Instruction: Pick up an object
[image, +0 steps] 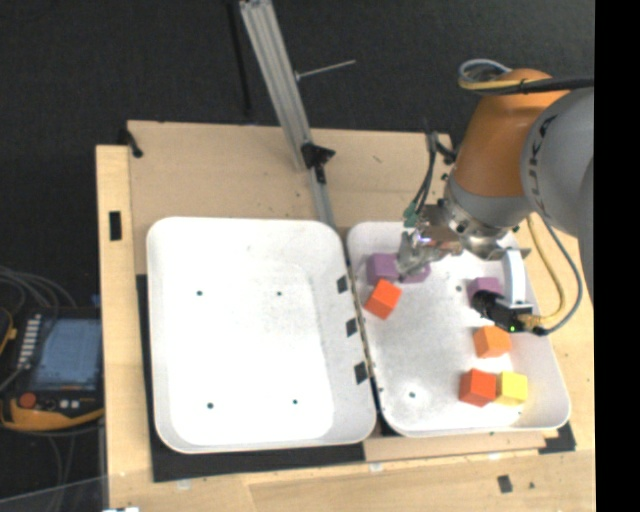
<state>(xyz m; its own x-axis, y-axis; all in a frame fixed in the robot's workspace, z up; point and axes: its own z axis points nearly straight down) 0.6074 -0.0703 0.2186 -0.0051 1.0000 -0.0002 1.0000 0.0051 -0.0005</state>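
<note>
gripper (413, 262) over purple block (383, 267) (touching), orange block (382, 298) beside

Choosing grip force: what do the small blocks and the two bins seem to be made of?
The orange blocks and yellow block look like matt foam or painted wood: flat colour, crisp edges, no glare. I can't say which. The bins look like moulded white plastic, with rounded corners and a faintly speckled surface.
</note>
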